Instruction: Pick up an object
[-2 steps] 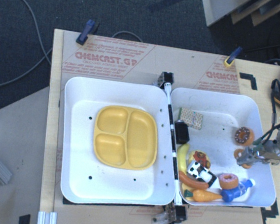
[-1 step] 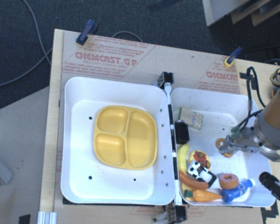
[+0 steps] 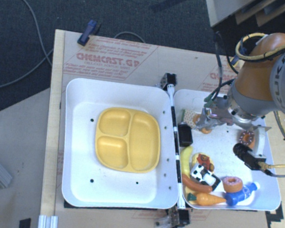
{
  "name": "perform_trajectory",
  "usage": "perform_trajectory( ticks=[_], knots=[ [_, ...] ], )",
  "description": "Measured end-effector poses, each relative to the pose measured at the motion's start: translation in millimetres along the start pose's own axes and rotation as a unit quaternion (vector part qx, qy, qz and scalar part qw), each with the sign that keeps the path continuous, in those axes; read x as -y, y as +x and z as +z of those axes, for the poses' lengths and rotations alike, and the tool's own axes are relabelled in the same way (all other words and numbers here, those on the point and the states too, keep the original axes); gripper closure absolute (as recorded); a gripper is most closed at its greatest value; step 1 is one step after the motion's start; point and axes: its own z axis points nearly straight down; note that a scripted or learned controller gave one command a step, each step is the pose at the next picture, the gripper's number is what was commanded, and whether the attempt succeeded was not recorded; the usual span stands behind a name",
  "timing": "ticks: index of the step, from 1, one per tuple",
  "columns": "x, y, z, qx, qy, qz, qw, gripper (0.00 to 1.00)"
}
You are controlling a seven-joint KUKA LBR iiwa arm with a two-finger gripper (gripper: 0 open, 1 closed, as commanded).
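Observation:
My gripper point(image 3: 208, 119) hangs low over the far left part of the right bin point(image 3: 272, 193). A small orange-brown item point(image 3: 203, 127) lies right under it, and whether it is gripped is unclear. Toys crowd the near part of this bin: a yellow banana point(image 3: 185, 161), a pizza slice point(image 3: 203, 160), a black-and-white cow point(image 3: 200, 174), a hot dog point(image 3: 196, 185), an orange carrot point(image 3: 210, 199), a pink donut point(image 3: 233, 184) and a blue bottle point(image 3: 242, 194). A brown round piece point(image 3: 247, 138) lies by the right wall.
The left bin point(image 3: 75, 128) holds a yellow divided plate point(image 3: 127, 139). A black block point(image 3: 184, 134) sits against the divider between the bins, with a green scrap point(image 3: 183, 114) behind it. A blue clip point(image 3: 87, 31) lies on the board at the far left.

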Motion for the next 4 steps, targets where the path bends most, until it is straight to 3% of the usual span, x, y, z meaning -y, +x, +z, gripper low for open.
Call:
perform_trajectory(
  ticks=[1,2,3,4],
  knots=[
    [45,63,1,-0.001,0.003,0.0,1.0,1.0],
    [-11,33,-42,0.001,0.0,0.001,1.0,1.0],
    [-15,72,-26,0.0,0.003,0.0,1.0,1.0],
    [-11,51,-18,0.001,0.002,0.002,1.0,1.0]
  ],
)
